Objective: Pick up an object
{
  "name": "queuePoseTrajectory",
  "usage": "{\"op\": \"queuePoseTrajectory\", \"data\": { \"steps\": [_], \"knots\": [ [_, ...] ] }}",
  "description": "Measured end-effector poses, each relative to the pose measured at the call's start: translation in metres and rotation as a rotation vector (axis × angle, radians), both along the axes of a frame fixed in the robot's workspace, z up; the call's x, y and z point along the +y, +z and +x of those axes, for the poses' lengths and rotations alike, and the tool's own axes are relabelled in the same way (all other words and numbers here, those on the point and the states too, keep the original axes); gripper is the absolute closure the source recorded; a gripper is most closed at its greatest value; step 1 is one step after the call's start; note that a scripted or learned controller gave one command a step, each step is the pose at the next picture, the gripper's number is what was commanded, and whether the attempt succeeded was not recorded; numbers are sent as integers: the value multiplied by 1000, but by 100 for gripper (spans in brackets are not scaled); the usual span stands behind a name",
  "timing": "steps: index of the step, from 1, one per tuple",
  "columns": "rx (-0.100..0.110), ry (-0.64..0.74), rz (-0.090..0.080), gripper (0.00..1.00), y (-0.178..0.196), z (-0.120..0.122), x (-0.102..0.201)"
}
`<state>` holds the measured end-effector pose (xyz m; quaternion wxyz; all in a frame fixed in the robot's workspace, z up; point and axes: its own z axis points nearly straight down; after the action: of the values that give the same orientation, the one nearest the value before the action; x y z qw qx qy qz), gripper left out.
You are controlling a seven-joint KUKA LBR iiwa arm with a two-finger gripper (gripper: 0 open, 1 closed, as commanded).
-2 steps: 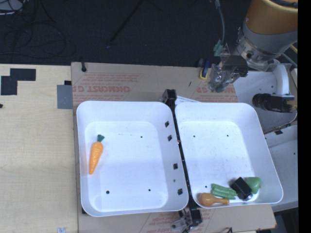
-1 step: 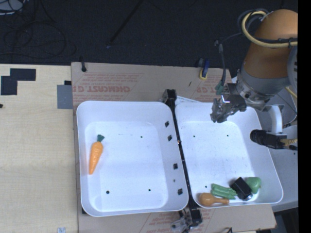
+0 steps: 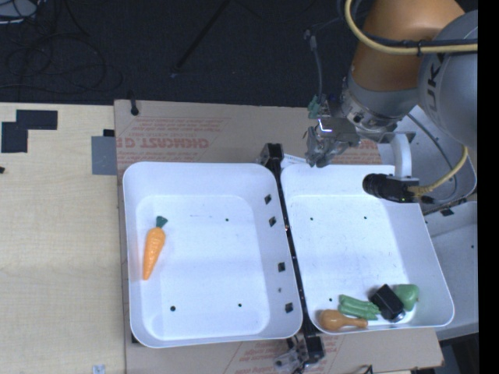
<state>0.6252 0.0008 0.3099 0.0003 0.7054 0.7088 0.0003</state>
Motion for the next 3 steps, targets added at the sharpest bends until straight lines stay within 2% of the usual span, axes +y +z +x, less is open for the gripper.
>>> {"op": "queuePoseTrajectory", "data": {
  "steps": [1,2,3],
  "knots": [
    [5,-8,-1,100,17,-39,-47],
    [-3,3,1,100,60,12,37],
    [12,-10,-2,100,-2,-45,-13]
  ]
}}
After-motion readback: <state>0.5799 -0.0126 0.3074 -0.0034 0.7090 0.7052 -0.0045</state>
